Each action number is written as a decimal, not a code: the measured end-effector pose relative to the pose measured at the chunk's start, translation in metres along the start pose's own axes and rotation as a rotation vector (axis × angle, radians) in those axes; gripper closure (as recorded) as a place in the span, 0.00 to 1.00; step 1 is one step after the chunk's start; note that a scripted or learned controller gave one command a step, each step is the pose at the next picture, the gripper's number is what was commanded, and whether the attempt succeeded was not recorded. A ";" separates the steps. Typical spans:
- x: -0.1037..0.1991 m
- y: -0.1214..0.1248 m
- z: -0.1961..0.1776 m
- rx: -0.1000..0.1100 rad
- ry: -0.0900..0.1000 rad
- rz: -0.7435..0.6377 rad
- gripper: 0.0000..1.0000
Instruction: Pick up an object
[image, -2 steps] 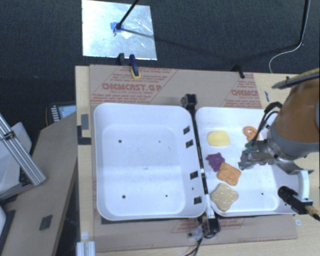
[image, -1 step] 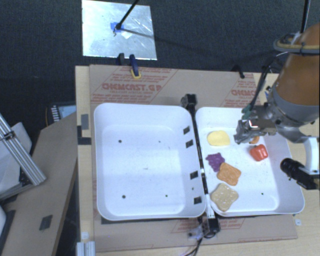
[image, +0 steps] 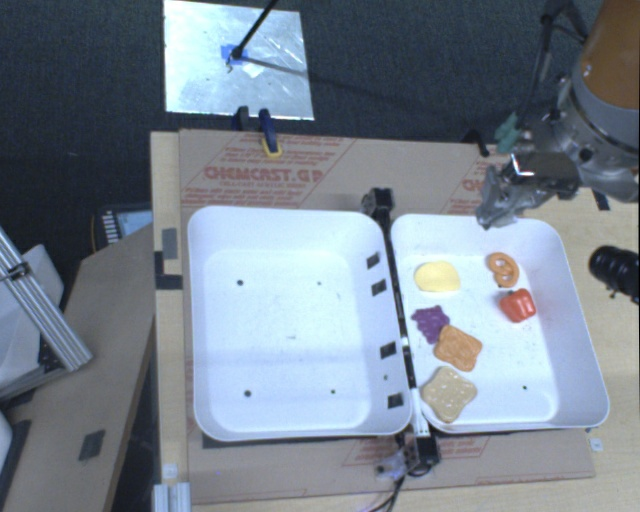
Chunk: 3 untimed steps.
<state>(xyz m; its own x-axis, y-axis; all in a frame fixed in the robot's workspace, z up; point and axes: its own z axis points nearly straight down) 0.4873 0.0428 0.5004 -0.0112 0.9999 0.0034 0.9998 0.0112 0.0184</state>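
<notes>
The right bin (image: 570, 330) holds several toy foods. A yellow lemon-like piece (image: 437, 277) lies near its back left. A brown pretzel (image: 503, 267) and a red pepper (image: 517, 305) lie toward the back right. A purple grape bunch (image: 430, 321), an orange waffle piece (image: 458, 347) and a tan bread slice (image: 448, 394) line its left side. My gripper (image: 496, 212) hangs above the bin's back rim, up and slightly left of the pretzel, with nothing seen between its fingers.
The left bin (image: 290, 320) stands beside the right one, with a black divider strip (image: 392, 300) between them. A silvery sheet (image: 238, 60) lies on the dark floor behind the bench. Aluminium framing (image: 35, 310) stands at the far left.
</notes>
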 end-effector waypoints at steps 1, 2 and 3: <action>0.058 0.001 -0.036 0.012 -0.001 0.003 1.00; 0.035 0.000 -0.034 0.016 -0.003 0.012 1.00; 0.070 0.000 -0.034 0.016 -0.002 0.004 1.00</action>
<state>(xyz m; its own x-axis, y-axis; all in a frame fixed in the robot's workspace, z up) 0.4863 0.1128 0.5351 -0.0068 1.0000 0.0017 1.0000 0.0068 0.0026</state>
